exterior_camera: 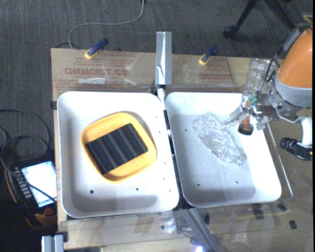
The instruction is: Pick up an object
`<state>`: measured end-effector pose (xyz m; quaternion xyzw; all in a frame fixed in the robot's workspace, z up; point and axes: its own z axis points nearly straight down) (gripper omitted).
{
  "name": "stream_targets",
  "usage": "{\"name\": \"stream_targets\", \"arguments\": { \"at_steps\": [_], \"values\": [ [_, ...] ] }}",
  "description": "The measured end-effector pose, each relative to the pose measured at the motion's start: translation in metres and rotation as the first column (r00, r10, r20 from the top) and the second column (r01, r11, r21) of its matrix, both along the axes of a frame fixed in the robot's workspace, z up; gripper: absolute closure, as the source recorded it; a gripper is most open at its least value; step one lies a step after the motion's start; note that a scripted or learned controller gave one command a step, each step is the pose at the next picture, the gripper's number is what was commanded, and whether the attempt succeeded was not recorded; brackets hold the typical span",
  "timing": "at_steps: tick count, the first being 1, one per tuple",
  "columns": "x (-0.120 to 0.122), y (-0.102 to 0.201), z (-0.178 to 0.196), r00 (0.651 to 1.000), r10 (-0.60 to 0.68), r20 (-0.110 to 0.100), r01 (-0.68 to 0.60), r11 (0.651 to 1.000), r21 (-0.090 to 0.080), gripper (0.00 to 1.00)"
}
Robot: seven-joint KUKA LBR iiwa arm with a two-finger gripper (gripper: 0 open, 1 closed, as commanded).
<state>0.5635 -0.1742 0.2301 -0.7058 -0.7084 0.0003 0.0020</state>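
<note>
My gripper (pixel 247 118) hangs over the right side of the right bin (pixel 262 190). It is shut on a clear plastic bottle (pixel 254 76) that slants up and away from it, the bottle's brown cap (pixel 245 128) pointing down between the fingers. A crumpled clear plastic piece (pixel 218 138) lies on the bin floor just left of and below the gripper. In the left bin (pixel 73 193) rests a yellow object with a black ribbed top (pixel 118 147).
Behind both bins lies a cardboard sheet (pixel 110 70) held by two blue-and-yellow clamps (pixel 96 48). A metal post (pixel 163 62) rises at the back between the bins. Cables and a small screen (pixel 34 180) lie on the floor to the left.
</note>
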Motion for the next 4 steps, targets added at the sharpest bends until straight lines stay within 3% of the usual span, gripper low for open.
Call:
{"name": "stream_targets", "arguments": {
  "at_steps": [1,2,3,4],
  "values": [
    [0.018,-0.026,-0.011,0.992,0.127,0.001,-0.127,0.992,-0.006,0.00],
    [0.068,-0.050,-0.040,0.981,0.192,-0.001,-0.192,0.981,-0.007,0.00],
    [0.069,-0.050,-0.024,0.973,0.229,0.000,-0.229,0.973,-0.008,0.00],
    [0.047,-0.049,-0.051,0.936,0.352,0.001,-0.352,0.936,-0.004,0.00]
  ]
}}
